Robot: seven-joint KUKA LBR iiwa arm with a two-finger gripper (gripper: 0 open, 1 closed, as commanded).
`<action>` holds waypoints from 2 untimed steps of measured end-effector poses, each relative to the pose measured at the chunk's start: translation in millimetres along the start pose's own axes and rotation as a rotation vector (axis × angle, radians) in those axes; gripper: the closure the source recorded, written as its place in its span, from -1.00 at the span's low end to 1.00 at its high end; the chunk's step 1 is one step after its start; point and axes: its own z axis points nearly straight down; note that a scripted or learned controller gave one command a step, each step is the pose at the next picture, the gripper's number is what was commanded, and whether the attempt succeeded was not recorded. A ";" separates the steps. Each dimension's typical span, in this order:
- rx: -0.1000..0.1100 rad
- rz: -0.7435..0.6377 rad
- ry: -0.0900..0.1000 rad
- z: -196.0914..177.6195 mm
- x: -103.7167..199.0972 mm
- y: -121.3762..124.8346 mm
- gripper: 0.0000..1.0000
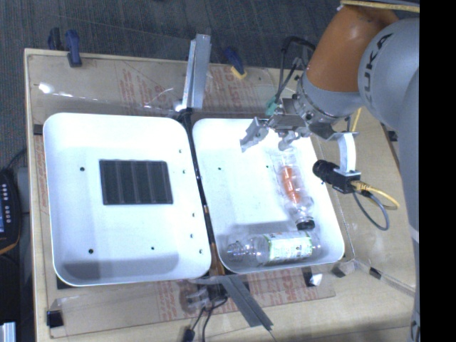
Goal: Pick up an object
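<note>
The claw (269, 135) hangs open and empty just above the clear orange-filled plastic bottle (291, 184); its slick, round body could roll free

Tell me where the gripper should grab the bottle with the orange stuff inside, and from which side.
Probably across its middle, coming straight down from above. The orange bottle lies flat in the right bin, its black cap toward the bin's near end, so its long round sides face up. The gripper hangs just past its far end, with bare floor on its left for one finger.
</note>
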 end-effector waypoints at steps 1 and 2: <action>-0.001 -0.145 0.000 47.2 -72.7 -6.2 -1.00; -0.001 -0.070 0.000 88.6 -45.2 -15.2 -1.00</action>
